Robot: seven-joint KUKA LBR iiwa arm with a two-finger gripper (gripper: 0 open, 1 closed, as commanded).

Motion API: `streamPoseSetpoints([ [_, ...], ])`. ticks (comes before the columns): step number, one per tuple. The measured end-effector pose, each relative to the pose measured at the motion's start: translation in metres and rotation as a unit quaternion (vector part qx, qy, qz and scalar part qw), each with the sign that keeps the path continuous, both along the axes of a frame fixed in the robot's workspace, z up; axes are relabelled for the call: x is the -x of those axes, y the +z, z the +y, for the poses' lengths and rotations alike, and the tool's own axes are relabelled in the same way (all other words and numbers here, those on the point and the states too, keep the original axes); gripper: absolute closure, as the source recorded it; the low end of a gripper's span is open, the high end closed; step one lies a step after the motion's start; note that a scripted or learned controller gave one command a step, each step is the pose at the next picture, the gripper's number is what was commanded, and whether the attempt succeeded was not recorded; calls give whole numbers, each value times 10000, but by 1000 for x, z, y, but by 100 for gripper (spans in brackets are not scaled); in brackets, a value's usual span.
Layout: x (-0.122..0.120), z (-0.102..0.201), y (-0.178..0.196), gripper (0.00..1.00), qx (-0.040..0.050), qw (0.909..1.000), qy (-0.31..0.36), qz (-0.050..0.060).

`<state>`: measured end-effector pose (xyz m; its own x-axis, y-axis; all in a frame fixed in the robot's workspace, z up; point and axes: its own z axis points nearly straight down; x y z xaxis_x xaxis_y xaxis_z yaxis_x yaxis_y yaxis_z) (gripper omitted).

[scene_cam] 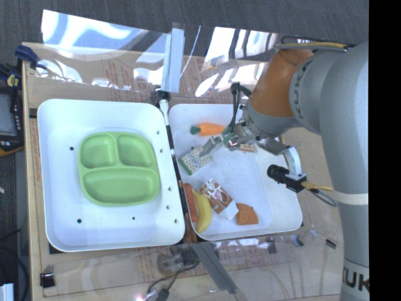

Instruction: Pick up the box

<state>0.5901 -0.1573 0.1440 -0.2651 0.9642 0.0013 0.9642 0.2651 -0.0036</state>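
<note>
In the right bin [282,215] a small green-and-white patterned box [195,160] lies tilted near the left wall. A second box [217,197], brown and white, rests nearer the front of the same bin. My gripper [218,142] hangs low over the middle of the right bin, its tip just up and right of the green-and-white box, close to or touching its upper corner. I see nothing lifted off the bin floor. The grey arm with its orange band [279,86] reaches in from the right and hides the bin's far right corner.
A toy carrot [210,129] lies behind the gripper. A banana [202,210] and a red sausage [189,199] lie along the right bin's left wall, and an orange waffle piece [247,214] sits at the front. The left bin [56,218] holds a green divided plate [119,168].
</note>
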Motion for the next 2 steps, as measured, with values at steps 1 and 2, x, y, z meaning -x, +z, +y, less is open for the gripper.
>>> streamPoseSetpoints([
  [1, -20, 29, -51, 0, 10, 9989, -461, -28],
  [2, -22, 27, -39, 100, 38, 9990, -441, -70],
])
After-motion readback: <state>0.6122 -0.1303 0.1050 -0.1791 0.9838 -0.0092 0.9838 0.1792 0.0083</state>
